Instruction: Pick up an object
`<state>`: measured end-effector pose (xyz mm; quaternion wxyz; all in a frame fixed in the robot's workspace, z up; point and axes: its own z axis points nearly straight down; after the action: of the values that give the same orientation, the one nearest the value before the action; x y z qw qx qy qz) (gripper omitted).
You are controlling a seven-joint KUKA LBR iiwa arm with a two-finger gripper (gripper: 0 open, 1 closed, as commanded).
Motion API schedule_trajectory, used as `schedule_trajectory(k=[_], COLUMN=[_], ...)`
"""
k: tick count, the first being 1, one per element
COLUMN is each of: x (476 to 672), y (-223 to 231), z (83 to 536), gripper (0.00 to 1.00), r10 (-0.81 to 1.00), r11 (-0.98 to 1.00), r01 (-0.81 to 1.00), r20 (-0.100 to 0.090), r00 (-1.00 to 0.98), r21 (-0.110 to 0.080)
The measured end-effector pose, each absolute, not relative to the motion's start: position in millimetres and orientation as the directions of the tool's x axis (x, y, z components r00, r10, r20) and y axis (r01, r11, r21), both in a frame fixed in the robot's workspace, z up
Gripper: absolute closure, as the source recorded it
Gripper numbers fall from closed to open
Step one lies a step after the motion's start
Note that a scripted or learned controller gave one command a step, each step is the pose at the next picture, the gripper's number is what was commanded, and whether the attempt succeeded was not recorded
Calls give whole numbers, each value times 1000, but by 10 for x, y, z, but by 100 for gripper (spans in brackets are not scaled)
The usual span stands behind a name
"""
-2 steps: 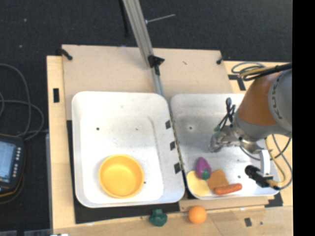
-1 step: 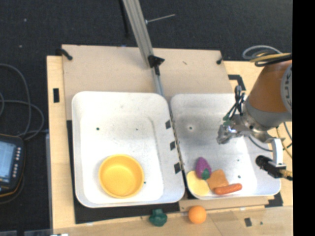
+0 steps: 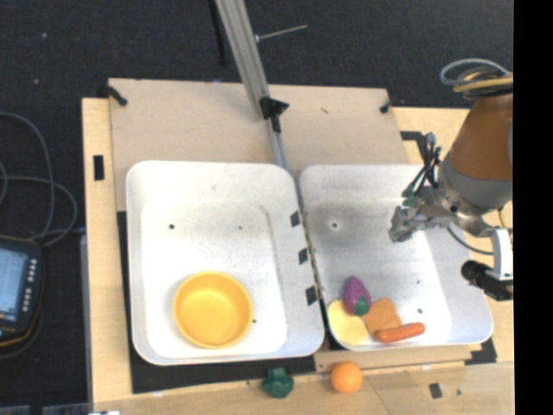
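In the right bin (image 3: 449, 275), a cluster of small toys lies at the near left corner: a purple piece (image 3: 354, 292), an orange-brown piece (image 3: 381, 315), a red-orange carrot-like piece (image 3: 401, 333) and a pale yellow piece (image 3: 344, 325). The gripper (image 3: 401, 224) hangs over the middle of the right bin, up and to the right of that cluster, with nothing visible between its fingers. A yellow bowl (image 3: 212, 309) sits in the near part of the left bin (image 3: 155, 197).
An orange ball (image 3: 346, 377) and a green toy (image 3: 277, 383) lie on the bench in front of the bins. A metal pole (image 3: 246, 50) slants down toward the gap between the bins. A pendant screen (image 3: 15, 288) sits at the far left.
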<state>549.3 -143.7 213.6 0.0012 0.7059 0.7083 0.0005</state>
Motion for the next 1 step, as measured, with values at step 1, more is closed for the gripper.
schedule_trajectory(k=[1], x=[5508], y=[-1424], z=[2574], gripper=[100], r10=[1000], r11=[4], r01=[1000], r20=[-2], r00=[-4], r21=[7])
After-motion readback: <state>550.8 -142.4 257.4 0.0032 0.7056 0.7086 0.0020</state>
